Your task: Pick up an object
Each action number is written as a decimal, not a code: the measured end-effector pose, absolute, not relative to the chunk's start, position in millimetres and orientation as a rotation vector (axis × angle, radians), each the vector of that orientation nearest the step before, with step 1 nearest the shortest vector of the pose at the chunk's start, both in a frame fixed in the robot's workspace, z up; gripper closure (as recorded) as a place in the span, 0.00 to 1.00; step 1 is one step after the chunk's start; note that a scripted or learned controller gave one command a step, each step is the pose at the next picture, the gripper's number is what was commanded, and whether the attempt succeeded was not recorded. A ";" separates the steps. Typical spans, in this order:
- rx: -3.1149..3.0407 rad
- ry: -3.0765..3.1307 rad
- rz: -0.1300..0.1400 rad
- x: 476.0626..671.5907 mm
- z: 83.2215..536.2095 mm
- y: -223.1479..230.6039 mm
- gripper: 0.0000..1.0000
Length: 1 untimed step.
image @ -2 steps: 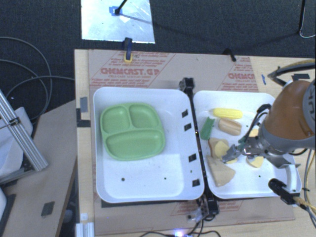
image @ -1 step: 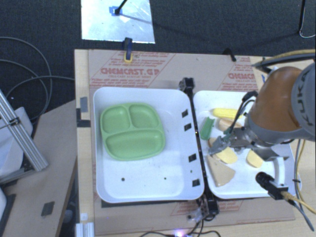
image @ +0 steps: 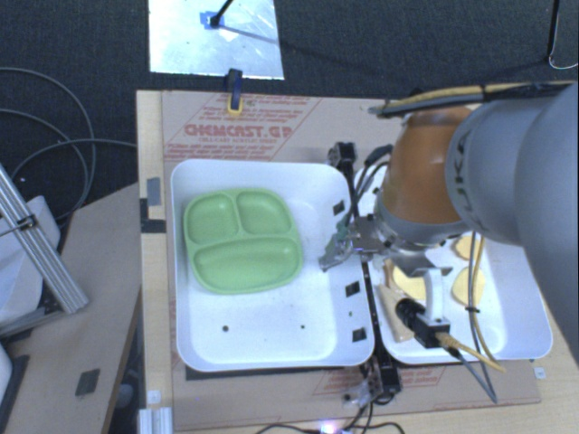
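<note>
A green divided plate [image: 242, 240] lies flat in the left white bin [image: 262, 342], toward its upper left. My gripper [image: 337, 248] hangs at that bin's right side, close to the wall between the two bins and a little right of the plate. I see nothing held in it. In the right bin [image: 520, 333], pale yellow flat pieces [image: 469, 284] show beside and under the arm, and a tan piece [image: 404, 282] lies just below the wrist. The arm hides much of that bin.
The large grey arm with its orange band [image: 425, 174] covers the upper part of the right bin. Both bins rest on a cardboard sheet [image: 244, 129]. A blue and yellow clamp [image: 234, 91] sits at the cardboard's far edge. Bare white floor shows in the left bin's lower half.
</note>
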<state>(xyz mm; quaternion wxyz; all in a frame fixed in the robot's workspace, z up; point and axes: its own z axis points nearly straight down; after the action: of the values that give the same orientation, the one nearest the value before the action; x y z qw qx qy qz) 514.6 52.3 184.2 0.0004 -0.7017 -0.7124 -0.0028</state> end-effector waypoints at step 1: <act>-2.216 -2.229 -0.006 514.7 195.0 45.2 1.00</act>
<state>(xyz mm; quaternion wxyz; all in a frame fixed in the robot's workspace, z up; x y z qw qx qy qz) 514.7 45.2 195.0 -0.0007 -0.7051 -0.7091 -0.0019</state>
